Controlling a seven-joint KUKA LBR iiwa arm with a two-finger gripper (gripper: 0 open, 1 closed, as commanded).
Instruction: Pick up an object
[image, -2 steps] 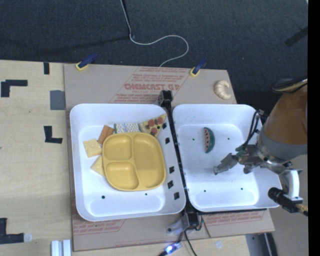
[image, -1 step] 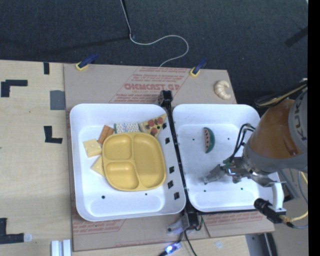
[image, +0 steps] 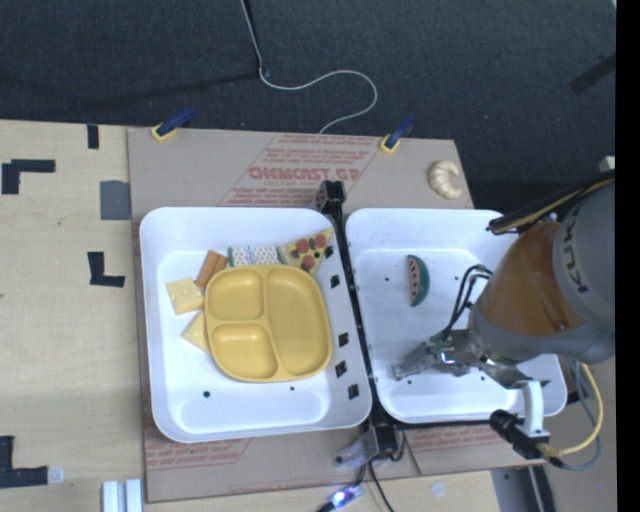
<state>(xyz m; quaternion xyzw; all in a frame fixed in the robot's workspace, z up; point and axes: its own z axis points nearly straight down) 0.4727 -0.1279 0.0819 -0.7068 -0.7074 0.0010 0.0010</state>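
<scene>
A watermelon slice toy (image: 417, 279) lies in the right bin (image: 385, 395), toward its back. My gripper (image: 408, 368) reaches in from the right and sits low over the bin floor near its front left, well in front of the slice. Its tips are small and blurred against the white floor, and nothing shows at them. In the left bin (image: 160, 300) a yellow divided plate (image: 268, 322) covers the middle, with a pizza slice toy (image: 308, 248), a cracker (image: 184, 296) and other flat food toys tucked along its back and left edges.
A divider with black clips (image: 345, 300) runs between the two bins. A beige object (image: 447, 178) rests on the cardboard behind the right bin. The arm's grey and orange body (image: 545, 290) covers the right bin's right side. A cable (image: 310, 80) trails at the back.
</scene>
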